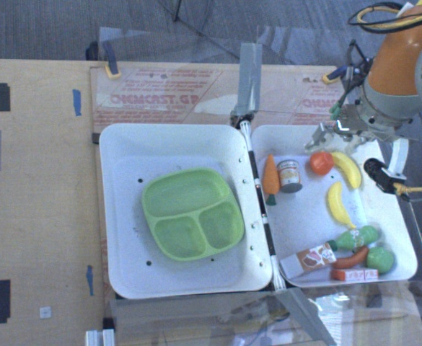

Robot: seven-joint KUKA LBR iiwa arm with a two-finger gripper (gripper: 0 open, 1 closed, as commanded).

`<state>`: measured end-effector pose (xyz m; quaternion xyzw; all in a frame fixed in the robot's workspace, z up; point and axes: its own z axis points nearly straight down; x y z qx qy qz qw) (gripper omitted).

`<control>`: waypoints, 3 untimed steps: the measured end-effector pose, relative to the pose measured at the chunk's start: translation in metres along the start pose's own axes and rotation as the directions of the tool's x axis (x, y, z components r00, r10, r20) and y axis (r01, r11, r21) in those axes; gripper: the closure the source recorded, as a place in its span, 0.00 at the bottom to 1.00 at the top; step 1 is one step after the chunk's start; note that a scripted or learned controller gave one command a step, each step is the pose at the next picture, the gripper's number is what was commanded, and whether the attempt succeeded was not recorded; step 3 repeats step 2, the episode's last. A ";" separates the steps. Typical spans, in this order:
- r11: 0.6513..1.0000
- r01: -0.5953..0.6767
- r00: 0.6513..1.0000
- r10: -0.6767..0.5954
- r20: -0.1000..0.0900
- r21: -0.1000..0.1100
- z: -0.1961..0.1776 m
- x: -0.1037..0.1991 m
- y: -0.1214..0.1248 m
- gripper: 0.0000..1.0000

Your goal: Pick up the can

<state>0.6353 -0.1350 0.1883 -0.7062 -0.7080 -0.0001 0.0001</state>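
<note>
we find two shallow white bins side by side on the bench. the left bin (pixel 117 193) holds one item: a green divided tray (pixel 191 213) with three compartments, lying slightly turned near the middle of the bin floor. bare white floor runs all round it, widest along the far edge and the left edge.

the right bin (pixel 405 262) carries everything else. the can (pixel 289 175) stands upright in the far-left part of this bin, its lid facing up, just beside a carrot (pixel 270 178) that lies along the left wall. the two look very close, and we cannot tell whether they touch. a red tomato (pixel 321 163) sits near the can's right side, apart from it, with one banana (pixel 347 169) against the tomato and a second banana (pixel 338 205) further toward the middle. along the near edge we note a crowded group: a green bottle (pixel 355 238), a red sausage-like piece (pixel 349 259), a green round fruit (pixel 381 259) and a flat labelled packet (pixel 316 257).

open floor lies on the near side of the can, between it and the near-edge group.

the gripper (pixel 338 130) hangs over the far edge of the right bin, above the tomato and to the right of the can, not touching the can. we cannot tell its state. the arm's orange band (pixel 405 56) shows at the far-right corner.
</note>
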 end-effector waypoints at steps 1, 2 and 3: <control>0.982 0.188 0.982 -0.188 0.002 -0.005 0.101 0.030 0.033 0.00; 0.996 -0.091 0.996 0.091 0.000 -0.004 0.100 0.020 0.004 0.00; 0.996 -0.091 0.996 0.091 0.000 -0.004 0.100 0.020 0.004 0.00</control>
